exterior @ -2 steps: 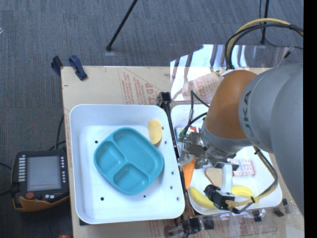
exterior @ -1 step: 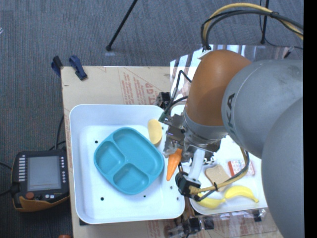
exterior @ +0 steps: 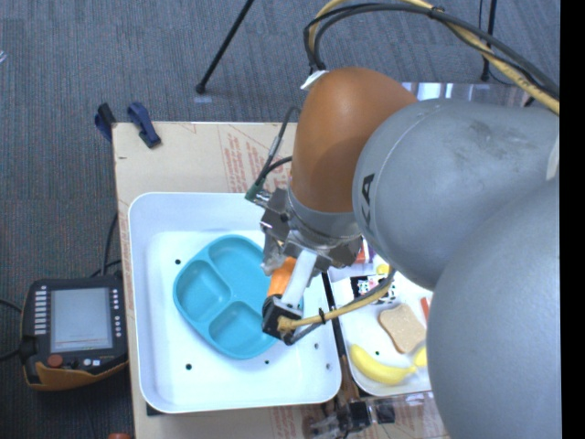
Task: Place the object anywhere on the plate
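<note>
A blue divided plate (exterior: 219,298) lies in the left white bin (exterior: 155,245), near its middle. My gripper (exterior: 279,268) hangs over the plate's right rim, pointing down. It is shut on a small orange object (exterior: 286,270). Only the top of this object peeks out beside a grey finger (exterior: 271,260); the rest is hidden by the gripper's own parts. The big grey arm with its orange band covers the upper right of the view.
The right bin (exterior: 366,387) holds a slice of bread (exterior: 402,327), a yellow banana (exterior: 382,366) and a small black-and-white item (exterior: 367,286). A teach pendant (exterior: 73,327) sits left of the bench. Blue clamps (exterior: 142,124) grip the bench's far left corner.
</note>
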{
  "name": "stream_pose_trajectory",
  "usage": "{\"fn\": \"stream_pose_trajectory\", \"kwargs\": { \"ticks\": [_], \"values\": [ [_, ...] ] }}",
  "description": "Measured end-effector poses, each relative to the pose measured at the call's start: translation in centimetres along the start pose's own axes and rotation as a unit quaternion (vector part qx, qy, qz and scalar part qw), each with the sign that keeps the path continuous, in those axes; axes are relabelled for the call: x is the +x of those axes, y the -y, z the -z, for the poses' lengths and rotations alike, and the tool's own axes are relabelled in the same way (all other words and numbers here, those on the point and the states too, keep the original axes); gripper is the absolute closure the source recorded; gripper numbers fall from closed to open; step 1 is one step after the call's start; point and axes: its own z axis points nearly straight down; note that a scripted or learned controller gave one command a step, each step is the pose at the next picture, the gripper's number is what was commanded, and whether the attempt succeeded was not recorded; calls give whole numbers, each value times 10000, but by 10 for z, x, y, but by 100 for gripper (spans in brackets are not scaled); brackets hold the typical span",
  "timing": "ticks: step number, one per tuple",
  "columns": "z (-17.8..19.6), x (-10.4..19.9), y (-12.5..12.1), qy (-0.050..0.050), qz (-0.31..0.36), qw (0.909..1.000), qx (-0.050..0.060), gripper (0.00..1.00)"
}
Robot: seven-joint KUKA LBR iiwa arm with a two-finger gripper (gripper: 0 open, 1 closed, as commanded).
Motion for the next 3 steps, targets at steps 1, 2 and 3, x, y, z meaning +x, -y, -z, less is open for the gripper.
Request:
{"fn": "stream_pose_trajectory", "kwargs": {
  "ticks": [1, 2, 3],
  "values": [
    [0, 0, 0, 4, 7, 10000, 1, 0],
    [8, 1, 2, 36, 37, 10000, 21, 100],
    [-22, 33, -6, 6, -820, 9966, 2, 100]
  ]
}}
